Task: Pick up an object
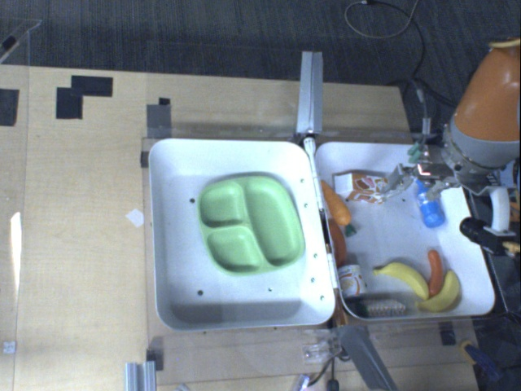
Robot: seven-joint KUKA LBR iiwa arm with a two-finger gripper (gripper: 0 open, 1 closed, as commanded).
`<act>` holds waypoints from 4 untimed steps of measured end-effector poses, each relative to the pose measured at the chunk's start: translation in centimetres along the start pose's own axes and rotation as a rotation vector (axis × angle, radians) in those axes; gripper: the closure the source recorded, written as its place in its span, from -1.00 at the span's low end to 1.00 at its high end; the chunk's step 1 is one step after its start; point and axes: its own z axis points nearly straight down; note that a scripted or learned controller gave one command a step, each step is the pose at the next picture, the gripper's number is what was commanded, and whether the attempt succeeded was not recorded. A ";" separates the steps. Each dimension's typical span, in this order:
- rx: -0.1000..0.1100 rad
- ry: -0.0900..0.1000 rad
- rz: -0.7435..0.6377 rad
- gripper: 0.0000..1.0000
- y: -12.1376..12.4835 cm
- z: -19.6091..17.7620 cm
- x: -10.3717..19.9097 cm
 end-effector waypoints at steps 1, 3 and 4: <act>0.000 0.001 0.035 -1.00 2.1 11.3 -9.1; -0.002 0.000 0.063 1.00 4.1 8.3 -8.3; -0.003 -0.001 0.179 1.00 7.7 0.0 -3.5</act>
